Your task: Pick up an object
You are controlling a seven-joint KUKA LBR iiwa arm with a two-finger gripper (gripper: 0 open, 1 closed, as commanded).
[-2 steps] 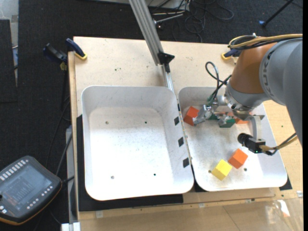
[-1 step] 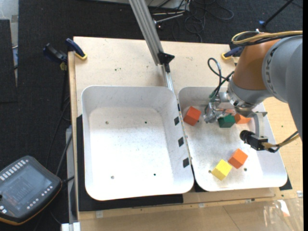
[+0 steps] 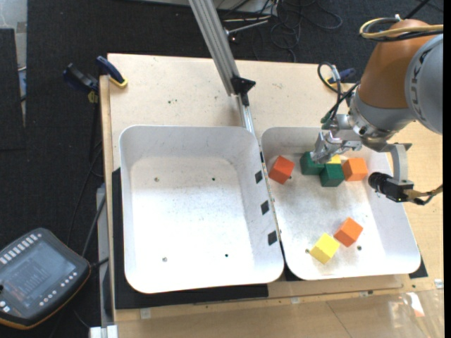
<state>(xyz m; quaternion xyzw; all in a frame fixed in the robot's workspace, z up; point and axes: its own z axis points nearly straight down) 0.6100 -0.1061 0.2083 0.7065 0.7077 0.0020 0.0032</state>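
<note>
On the tabletop (image 3: 176, 83), the left bin (image 3: 141, 189) sits beside the right bin (image 3: 394, 252), which holds every block. Inside it, left to right: a red-orange block (image 3: 281, 169), green blocks (image 3: 323, 170) under the hand (image 3: 325, 151), a yellow block (image 3: 325, 248) touching an orange block (image 3: 348, 232), and another orange block (image 3: 355, 167) just right of the green ones. Whether the hand grips anything cannot be told.
</note>
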